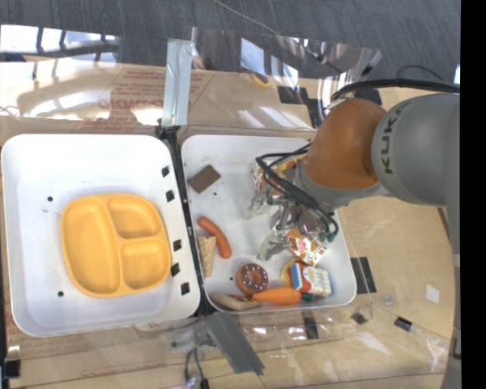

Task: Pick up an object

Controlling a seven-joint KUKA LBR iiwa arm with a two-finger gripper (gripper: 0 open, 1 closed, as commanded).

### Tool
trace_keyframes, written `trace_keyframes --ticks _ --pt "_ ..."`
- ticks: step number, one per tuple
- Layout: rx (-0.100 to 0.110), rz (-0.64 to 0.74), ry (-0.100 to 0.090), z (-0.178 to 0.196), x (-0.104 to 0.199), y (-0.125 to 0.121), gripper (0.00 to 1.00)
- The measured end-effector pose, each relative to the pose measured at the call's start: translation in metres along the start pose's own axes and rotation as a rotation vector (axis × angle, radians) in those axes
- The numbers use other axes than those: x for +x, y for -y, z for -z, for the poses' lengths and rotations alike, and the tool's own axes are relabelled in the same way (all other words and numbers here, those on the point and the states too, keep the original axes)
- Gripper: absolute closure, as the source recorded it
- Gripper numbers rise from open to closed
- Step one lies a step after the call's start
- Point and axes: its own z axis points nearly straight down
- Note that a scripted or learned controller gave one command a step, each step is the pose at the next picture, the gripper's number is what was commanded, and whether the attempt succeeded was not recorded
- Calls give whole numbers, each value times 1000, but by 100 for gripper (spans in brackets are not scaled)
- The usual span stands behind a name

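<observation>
Grey arm [413, 148] with orange band, uppermost over right bin [227, 146]. Tool [285, 217] low among toy food, fingers' state impossible to tell. Just beside: juice carton [312, 280], carrot [277, 297], donut [252, 278], sausage [215, 236]. Farther left, yellow divided plate [113, 243] in left bin [32, 160].

Left bin [16, 217]: divided tray [113, 243] at centre. Right bin [227, 146]: chocolate piece [203, 177] upper left; sausage [215, 236] below it, beside a cracker [206, 255]; doughnut [252, 278] lower centre; carrot [277, 297] along the near wall; carton [311, 281] to its right.
</observation>
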Motion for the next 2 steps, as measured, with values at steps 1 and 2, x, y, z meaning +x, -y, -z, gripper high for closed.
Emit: trace_keyframes --ticks 1,2 --pt "4 -61 12 -3 -82 31 0" --pt "2 -182 6 -4 -75 0 0"
